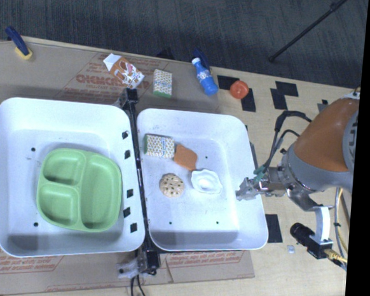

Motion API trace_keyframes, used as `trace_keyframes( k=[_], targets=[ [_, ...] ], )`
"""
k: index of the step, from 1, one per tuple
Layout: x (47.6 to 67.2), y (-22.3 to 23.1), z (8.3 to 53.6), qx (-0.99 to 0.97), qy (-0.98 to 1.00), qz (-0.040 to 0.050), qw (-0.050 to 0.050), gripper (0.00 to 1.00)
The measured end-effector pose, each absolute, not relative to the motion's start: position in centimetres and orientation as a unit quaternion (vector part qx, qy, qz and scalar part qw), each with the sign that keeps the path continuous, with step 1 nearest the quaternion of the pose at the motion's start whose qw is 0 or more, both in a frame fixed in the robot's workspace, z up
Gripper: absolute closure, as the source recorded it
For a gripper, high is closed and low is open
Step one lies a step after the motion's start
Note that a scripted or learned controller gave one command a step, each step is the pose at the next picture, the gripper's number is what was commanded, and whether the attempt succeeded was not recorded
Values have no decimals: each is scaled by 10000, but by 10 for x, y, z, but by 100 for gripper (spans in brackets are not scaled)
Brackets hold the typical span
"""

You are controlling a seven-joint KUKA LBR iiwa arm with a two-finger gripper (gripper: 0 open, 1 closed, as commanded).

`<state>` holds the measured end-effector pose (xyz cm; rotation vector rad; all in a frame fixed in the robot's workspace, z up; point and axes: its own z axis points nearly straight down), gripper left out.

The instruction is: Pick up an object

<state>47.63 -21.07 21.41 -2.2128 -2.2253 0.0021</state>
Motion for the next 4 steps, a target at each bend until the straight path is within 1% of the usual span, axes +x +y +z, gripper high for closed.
trace_keyframes(
  k=[1, 2, 4],
  targets=[
    [477, -172, 262, -7051, -7091, -5, -3, 100],
    [476, -205, 220, -7051, -7091, 9, 11, 100],
    [476, -211, 214, -7050, -7092, 8, 16, 100]
  ],
)
